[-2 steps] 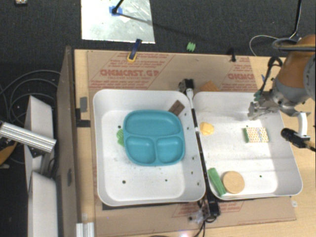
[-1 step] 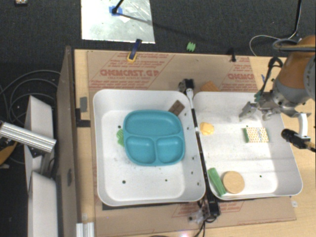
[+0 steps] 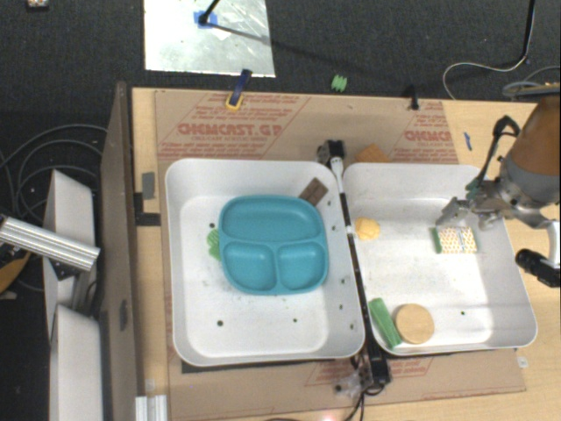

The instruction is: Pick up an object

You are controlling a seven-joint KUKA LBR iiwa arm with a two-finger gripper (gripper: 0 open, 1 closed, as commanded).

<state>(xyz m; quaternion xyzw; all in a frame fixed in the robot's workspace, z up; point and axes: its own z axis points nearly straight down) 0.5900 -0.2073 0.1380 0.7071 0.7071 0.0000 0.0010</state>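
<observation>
Two white bins sit side by side on the bench (image 3: 263,121), which is covered with printed cardboard. The left bin (image 3: 188,323) holds a large teal tray (image 3: 272,244) with three compartments, lying flat near the bin's middle. A green piece (image 3: 213,240) pokes out from under the tray's left edge, and a small brown block (image 3: 312,190) lies just beside the tray's upper right corner, near the wall between the bins.

The right bin (image 3: 500,323) holds smaller things. A round tan disc (image 3: 415,324) lies near the front wall, touching a green stick (image 3: 382,321) on its left. A small yellow lump (image 3: 368,229) sits close to the dividing wall, well apart from the disc. Toward the bin's right side lies a pale checkered pad (image 3: 458,240) with a short green bar (image 3: 436,239) at its left edge.

The arm (image 3: 535,160) comes in from the right, over the right bin's far corner. Its gripper (image 3: 467,207) hangs just above the checkered pad, fingers spread apart with nothing between them. Whether the fingertips touch the pad cannot be told.

An orange scrap (image 3: 373,153) lies on the cardboard just behind the right bin.
</observation>
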